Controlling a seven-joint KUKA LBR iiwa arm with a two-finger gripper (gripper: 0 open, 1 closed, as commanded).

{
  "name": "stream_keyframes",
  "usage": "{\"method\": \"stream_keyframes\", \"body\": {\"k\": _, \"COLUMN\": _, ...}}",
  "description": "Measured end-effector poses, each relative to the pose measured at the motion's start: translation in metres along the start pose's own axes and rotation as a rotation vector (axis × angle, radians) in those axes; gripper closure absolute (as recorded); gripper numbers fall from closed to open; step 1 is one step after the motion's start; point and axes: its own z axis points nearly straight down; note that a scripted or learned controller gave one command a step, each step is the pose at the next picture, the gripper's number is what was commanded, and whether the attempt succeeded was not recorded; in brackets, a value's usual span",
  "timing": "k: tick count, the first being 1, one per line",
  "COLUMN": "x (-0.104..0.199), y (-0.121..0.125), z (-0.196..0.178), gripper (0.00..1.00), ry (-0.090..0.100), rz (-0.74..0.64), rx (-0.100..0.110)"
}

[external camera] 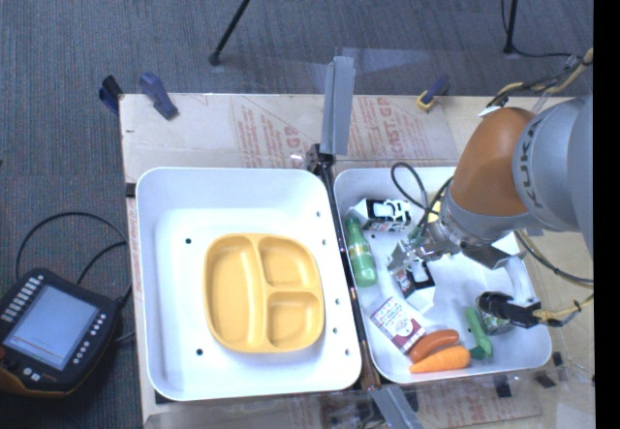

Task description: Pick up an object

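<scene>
One arm, one claw, and it's down low inside the right bin, hovering right over the clutter in the middle of the bin floor. Whether the claw is apart or together, I cannot tell; the wrist and the orange band crowd the view from above. Directly at the tip there's a small dark object, black with a touch of white, too small to name, and it looks like the likely target. I can't see it gripped, so my call is the pick is not yet made.

Working outward: just left sits a green bottle, lying along the bin's left wall. Just beyond the claw, on the far side, a small black-and-white toy car. Near side, a small box with a pink label, then two carrots side by side, and to their right a green piece beside a dark cabled fitting.

Over in the left bin, well apart from the action, rests a yellow divided tray.

Judging progress: approach done, descent about done; the closing, the lift, and proof of a hold all remain.
</scene>
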Motion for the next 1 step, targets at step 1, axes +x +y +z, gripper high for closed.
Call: {"method": "stream_keyframes", "body": {"k": 1, "x": 0.0468, "y": -0.0346, "z": -0.0922, "gripper": 1.00, "ry": -0.002, "rz": -0.095, "rx": -0.002}}
